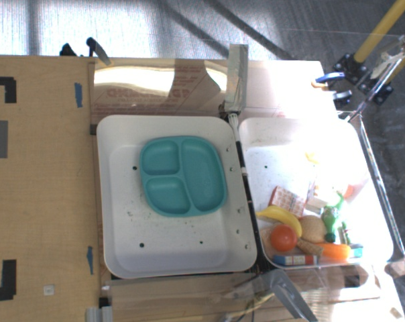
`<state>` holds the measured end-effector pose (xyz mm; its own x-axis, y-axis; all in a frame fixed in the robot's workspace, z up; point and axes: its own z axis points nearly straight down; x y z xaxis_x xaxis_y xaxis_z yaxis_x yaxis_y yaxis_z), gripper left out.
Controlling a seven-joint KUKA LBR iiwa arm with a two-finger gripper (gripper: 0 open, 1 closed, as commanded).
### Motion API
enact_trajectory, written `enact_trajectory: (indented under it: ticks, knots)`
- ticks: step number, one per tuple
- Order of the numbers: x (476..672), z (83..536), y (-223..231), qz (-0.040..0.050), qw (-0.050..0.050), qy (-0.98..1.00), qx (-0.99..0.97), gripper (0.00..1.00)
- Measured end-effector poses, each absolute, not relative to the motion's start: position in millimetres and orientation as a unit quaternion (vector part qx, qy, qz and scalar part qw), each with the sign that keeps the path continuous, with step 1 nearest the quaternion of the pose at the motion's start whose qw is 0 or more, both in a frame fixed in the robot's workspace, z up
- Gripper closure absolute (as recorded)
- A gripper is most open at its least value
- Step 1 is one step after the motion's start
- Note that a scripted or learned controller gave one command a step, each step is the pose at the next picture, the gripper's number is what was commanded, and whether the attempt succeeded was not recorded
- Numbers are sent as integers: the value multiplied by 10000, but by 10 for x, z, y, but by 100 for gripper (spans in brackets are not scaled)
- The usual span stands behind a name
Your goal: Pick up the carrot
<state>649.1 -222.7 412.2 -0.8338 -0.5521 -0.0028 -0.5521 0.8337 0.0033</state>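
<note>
Teal divided plate [183, 175] in white left bin [115, 200]. White right bin [283, 146] holds orange carrot [334, 251], yellow banana [281, 217], red tomato [283, 238].

A single fixed camera looks down at a slant from above the tabletop, far enough back to take in both shallow white plastic bins side by side: the left bin [115, 200] holding a teal three-compartment plate [183, 176], the right bin [269, 146] with its clutter gathered toward the near edge. Brown cardboard sheeting [38, 180] fills the frame's left, and grey floor runs along the top.
</note>
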Motion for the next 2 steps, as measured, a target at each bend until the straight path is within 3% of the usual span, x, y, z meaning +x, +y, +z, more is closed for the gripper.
enact_trajectory:
  ticks: [1, 2]
  knots:
    - [6679, 4631, -2217, -33, 52, 7763, -6304, 0]
    - [6677, 4881, -2217, -36, 49, 7393, -6734, 0]
